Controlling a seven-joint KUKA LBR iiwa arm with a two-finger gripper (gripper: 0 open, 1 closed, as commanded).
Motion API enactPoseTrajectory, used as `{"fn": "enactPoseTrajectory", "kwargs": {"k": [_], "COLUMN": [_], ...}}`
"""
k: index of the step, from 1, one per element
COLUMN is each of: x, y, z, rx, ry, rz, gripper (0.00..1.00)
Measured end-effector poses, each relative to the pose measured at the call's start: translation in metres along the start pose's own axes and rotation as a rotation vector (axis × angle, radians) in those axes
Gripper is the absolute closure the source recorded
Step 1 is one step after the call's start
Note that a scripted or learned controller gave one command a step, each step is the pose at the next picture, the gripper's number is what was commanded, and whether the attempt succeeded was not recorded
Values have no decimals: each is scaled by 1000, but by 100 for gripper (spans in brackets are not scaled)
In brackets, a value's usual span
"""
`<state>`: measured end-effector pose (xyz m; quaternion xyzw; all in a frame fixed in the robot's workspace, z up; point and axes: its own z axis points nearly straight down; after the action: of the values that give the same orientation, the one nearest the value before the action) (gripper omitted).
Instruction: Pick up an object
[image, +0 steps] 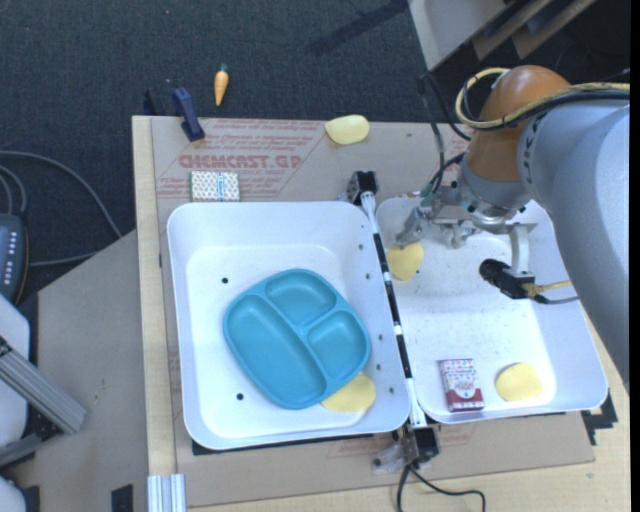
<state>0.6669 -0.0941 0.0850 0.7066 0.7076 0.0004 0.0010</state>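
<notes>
My claw: the claw (415, 228) hangs over the back left corner of the right bin (560, 330), close to the wall shared with the left bin. My own wrist covers the tips from above, so I cannot tell whether it is apart or together
Nearest thing: a yellow lump (405, 261) lies on the right bin's floor against the shared wall, just beneath my claw. Its top edge runs into the claw's shadow, so I cannot tell whether we touch
My arm: the grey arm (590, 190) with its orange band (505, 115) is cut off by the view's right edge
Rest of the right bin: a small red and white box (461, 385) sits near the front wall, its print too small to read; a round yellow piece (520, 381) lies just beside it, apart
Left bin: in the left bin (200, 250) a blue divided plate (296, 337) lies at a slant; a flat yellow piece (350, 394) shows at its front right rim, partly covered
Bench: on the bench (260, 150) behind the bins lie a yellow oval (347, 129) and a patterned packet (215, 186); a blue thing (187, 113) sits at the back edge, its shape hard to make out
Floor: a small orange carrot shape (221, 85) lies on the dark carpet — well apart from everything else
</notes>
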Motion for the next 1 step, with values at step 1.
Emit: {"fn": "enactPoseTrajectory", "kwargs": {"k": [1], "x": [-6], "y": [0], "z": [0], "rx": [0], "ry": [-1], "rz": [1], "gripper": [0]}}
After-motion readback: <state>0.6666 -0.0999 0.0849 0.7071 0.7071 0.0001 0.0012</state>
